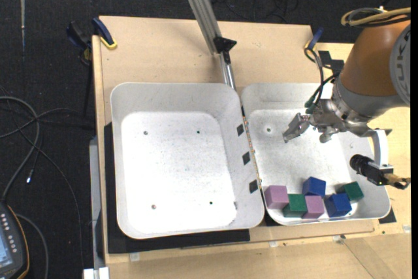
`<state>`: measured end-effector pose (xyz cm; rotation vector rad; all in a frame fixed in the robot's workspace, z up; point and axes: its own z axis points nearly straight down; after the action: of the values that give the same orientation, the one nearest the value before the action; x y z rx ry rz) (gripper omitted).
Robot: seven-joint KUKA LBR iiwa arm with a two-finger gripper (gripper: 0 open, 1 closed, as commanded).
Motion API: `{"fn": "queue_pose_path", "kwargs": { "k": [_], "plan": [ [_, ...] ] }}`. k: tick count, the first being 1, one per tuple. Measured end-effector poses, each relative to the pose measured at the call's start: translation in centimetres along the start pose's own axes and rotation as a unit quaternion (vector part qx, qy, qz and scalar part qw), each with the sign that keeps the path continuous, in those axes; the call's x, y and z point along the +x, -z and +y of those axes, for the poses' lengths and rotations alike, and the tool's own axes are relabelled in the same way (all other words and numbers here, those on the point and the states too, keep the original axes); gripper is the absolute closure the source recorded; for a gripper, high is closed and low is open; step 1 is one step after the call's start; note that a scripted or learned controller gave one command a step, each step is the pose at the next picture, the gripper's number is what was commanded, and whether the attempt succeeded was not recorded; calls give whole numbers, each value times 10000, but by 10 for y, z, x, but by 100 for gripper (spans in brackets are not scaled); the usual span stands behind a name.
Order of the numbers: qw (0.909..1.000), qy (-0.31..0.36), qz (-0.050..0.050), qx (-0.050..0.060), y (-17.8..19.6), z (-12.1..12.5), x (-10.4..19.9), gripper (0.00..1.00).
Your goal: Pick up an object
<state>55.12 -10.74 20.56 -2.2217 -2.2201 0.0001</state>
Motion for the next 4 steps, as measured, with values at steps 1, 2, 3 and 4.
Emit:
{"fn": "queue_pose_path", "kwargs": {
  "k": [1,2,3,4],
  "plan": [
    [10000,-4,-15,-27,10,46,-38,0],
    [10000,22,-4,-20,48,27,-20,0],
    [10000,28,-9,-32,84,38,-13,0],
    [10000,17,-4,11,52,36,-6,0]
  ]
}}
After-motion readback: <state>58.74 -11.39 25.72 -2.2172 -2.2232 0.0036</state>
